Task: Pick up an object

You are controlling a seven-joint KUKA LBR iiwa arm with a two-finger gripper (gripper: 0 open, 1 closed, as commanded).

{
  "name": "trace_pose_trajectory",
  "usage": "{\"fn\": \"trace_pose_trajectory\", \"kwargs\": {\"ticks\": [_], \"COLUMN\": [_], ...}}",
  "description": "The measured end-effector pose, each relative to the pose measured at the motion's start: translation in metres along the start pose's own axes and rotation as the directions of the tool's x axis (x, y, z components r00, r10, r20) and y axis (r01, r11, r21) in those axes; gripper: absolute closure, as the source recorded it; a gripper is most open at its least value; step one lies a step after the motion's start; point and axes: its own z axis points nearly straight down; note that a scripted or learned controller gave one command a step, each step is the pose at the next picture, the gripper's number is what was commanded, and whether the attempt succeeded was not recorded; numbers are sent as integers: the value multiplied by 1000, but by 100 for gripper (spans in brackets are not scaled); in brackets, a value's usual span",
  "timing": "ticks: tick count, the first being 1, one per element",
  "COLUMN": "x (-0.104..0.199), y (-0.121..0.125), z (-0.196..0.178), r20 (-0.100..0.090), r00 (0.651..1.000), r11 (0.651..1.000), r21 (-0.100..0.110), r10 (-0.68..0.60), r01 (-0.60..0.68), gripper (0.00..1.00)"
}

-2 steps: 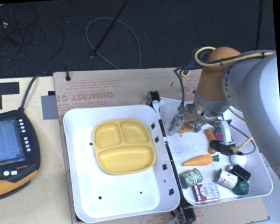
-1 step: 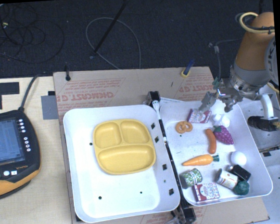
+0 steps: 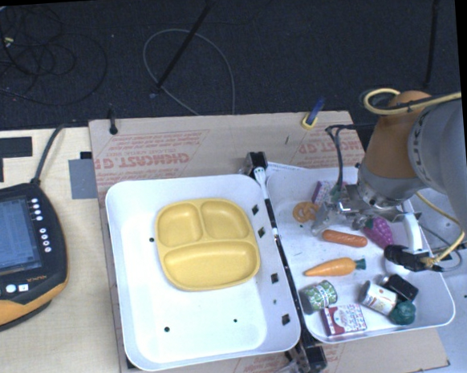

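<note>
Here the likeliest target is the upper carrot [image 3: 344, 237], lying in the right bin [image 3: 444, 306] just beneath the gripper [image 3: 338, 210]; I cannot tell from this slant how the claw stands, and nothing visibly sits in it. A purple toy [image 3: 379, 230] lies just beside that carrot, so a descent risks nudging both. A second carrot [image 3: 333, 268] rests nearer the bin's middle, with a green can [image 3: 320, 296], a red-and-white box [image 3: 345, 320] and a small jar [image 3: 379, 297] crowded along the near wall. Across the divider, the left bin [image 3: 144, 325] carries a yellow divided plate [image 3: 207, 244], well apart from the arm's work.
</note>
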Motion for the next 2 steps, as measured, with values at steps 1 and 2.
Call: {"fn": "trace_pose_trajectory", "kwargs": {"ticks": [1,2], "x": [1,13], "y": [29,29], "z": [0,1], "r20": [0,-1], "r00": [1000,1000], "r11": [1000,1000], "r21": [1,2], "r10": [0,-1], "r01": [0,1], "gripper": [0,0]}}
